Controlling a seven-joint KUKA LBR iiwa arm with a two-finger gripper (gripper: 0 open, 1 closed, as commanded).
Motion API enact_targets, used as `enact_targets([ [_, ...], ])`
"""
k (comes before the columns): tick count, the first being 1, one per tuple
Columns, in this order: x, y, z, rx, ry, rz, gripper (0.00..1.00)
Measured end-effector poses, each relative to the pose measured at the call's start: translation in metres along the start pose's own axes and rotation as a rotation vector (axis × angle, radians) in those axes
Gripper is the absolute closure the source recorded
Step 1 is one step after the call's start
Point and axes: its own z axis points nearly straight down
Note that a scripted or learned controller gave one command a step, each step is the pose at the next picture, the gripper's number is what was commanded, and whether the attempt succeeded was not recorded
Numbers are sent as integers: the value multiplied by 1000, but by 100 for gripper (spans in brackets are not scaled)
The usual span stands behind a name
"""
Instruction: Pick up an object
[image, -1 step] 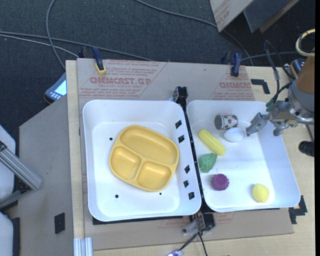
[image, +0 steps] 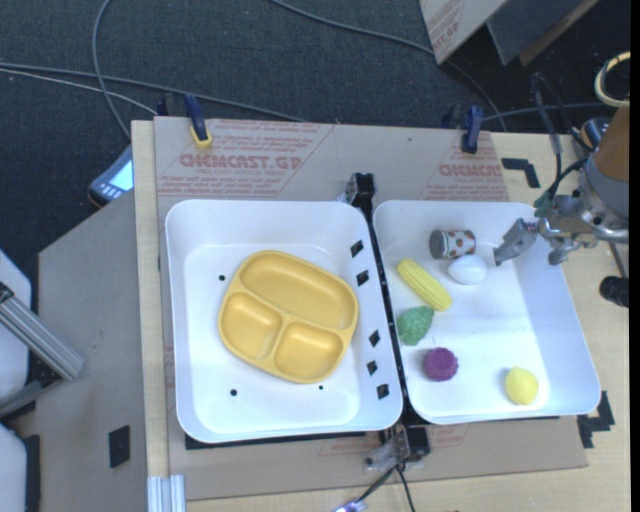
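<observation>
The right bin (image: 560, 300) holds a small spotted can (image: 452, 242) lying on its side, a white egg (image: 466, 269), a yellow corn cob (image: 424, 284), a green lump (image: 415, 323), a purple ball (image: 440, 363) and a yellow lemon (image: 521, 385). My gripper (image: 534, 246) hangs over the bin's upper right part, just right of the egg and the can. It is open, with nothing between its fingers (image: 511, 244), and it touches none of the objects.
A yellow divided plate (image: 288, 315) lies in the left bin (image: 190, 300). A black clip strip (image: 368, 300) runs along the shared bin walls. Clamps (image: 198, 128) hold the cardboard base at the back, and cables cross the floor beyond.
</observation>
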Motion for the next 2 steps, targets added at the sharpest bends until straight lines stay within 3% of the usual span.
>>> enact_targets([
  [2, 0, -10, 114, 7, 2, 1, 0],
])
